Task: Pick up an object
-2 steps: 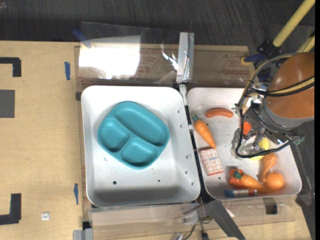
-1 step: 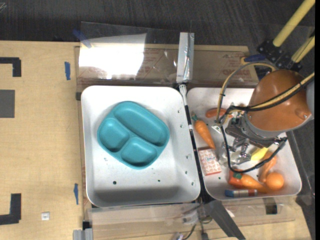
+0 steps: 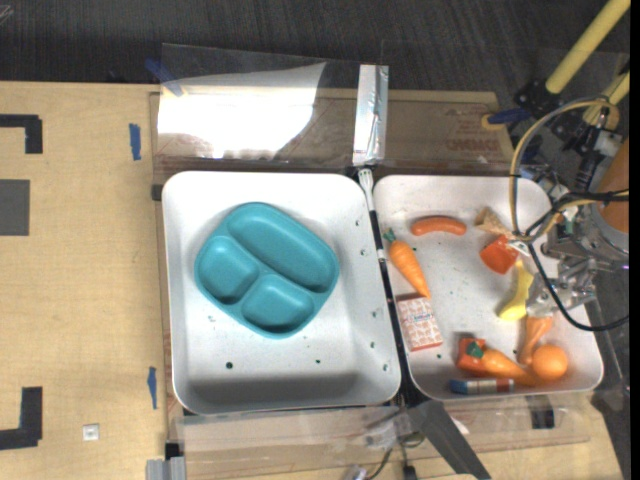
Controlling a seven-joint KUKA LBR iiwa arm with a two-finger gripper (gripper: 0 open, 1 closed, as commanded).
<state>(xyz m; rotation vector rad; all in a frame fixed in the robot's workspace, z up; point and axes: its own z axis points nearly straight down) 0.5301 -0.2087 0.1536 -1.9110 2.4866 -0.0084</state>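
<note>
The right bin [image 3: 455, 278] holds toy foods. An orange sausage [image 3: 438, 226] lies near its far side, a carrot [image 3: 408, 268] by its left wall. A red pepper-like piece [image 3: 498, 256] and a yellow banana [image 3: 516, 298] sit right of the middle. An orange ball [image 3: 549, 362] and a second carrot [image 3: 490, 360] lie near the front right corner. A red-and-white packet [image 3: 419, 323] rests by the left wall. My gripper [image 3: 560, 280] hangs over the bin's right side, just right of the banana and above the orange ball, amid cables. Nothing shows in its grasp.
The left bin [image 3: 190, 368] carries a teal divided plate [image 3: 265, 268]. A marker [image 3: 480, 387] lies along the right bin's front wall. A clear sheet and a foil strip [image 3: 370, 113] lie behind the bins. A yellow pole [image 3: 595, 33] stands at top right.
</note>
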